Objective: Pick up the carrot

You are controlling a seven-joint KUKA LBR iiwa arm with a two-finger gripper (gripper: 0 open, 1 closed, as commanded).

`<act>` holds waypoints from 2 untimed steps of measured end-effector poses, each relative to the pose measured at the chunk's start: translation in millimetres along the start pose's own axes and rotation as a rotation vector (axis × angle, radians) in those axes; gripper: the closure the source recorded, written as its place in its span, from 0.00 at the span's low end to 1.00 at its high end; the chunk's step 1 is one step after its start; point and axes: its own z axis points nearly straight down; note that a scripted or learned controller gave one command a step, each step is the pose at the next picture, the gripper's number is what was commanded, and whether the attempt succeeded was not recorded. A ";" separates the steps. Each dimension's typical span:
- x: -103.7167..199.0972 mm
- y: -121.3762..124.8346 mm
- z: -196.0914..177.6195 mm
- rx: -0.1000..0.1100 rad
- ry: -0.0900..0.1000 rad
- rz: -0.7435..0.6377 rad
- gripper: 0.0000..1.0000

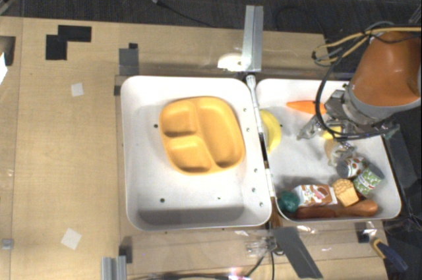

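The orange carrot (pixel 301 106) lies near the far edge of the right bin (pixel 290 160), pointing left; its right end is hidden behind the arm. My gripper (pixel 323 143) hangs over the middle of the right bin, below and just right of the carrot and not touching it. Its fingers look spread open with nothing between them. The arm's orange band (pixel 389 68) looms over the bin's far right corner.
A yellow divided plate (pixel 198 134) fills the left bin (pixel 142 160). A yellow round fruit (pixel 271 127) rests against the right bin's left wall. Along its near edge lie a printed packet (pixel 308 196), a cracker (pixel 344 191), a sausage (pixel 336 210) and a green can (pixel 366 180).
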 end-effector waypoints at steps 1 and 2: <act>-51.9 -31.1 -23.3 0.001 -0.001 0.177 0.00; 9.8 10.8 21.0 0.001 0.000 0.158 0.00</act>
